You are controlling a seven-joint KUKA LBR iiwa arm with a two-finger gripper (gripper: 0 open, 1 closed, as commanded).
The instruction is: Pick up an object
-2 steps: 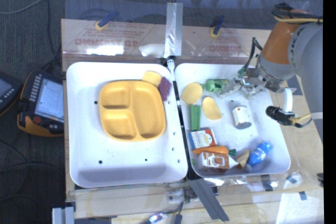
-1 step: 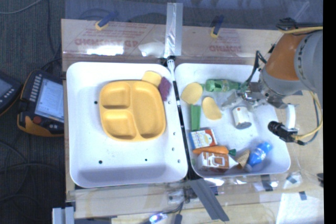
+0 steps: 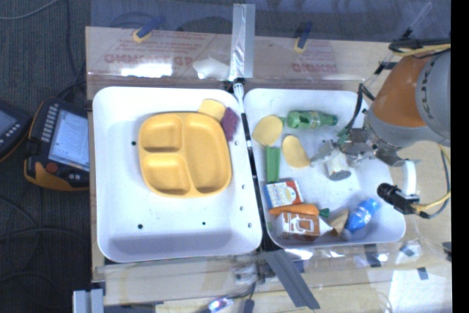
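My gripper [image 3: 335, 161] hangs low over the middle of the right bin [image 3: 308, 93], below the orange-banded wrist [image 3: 399, 102]. A green bottle [image 3: 311, 119] lies up and to its left. Two yellow rounded pieces [image 3: 268, 130] [image 3: 295, 151] sit further left, the nearer one just beside the gripper. A green stick [image 3: 272, 163] lies along the bin's left wall. Along the front edge are a small red-and-white carton [image 3: 283, 193], an orange box [image 3: 296, 221] and a blue bottle [image 3: 361, 217]. Nothing shows held in the gripper.
The left bin [image 3: 117, 216] holds a yellow divided tray [image 3: 183, 154], with a small yellow piece [image 3: 212, 108] and a purple item [image 3: 231, 123] at the tray's upper right corner. A teach pendant [image 3: 58, 146] lies off the bench to the left.
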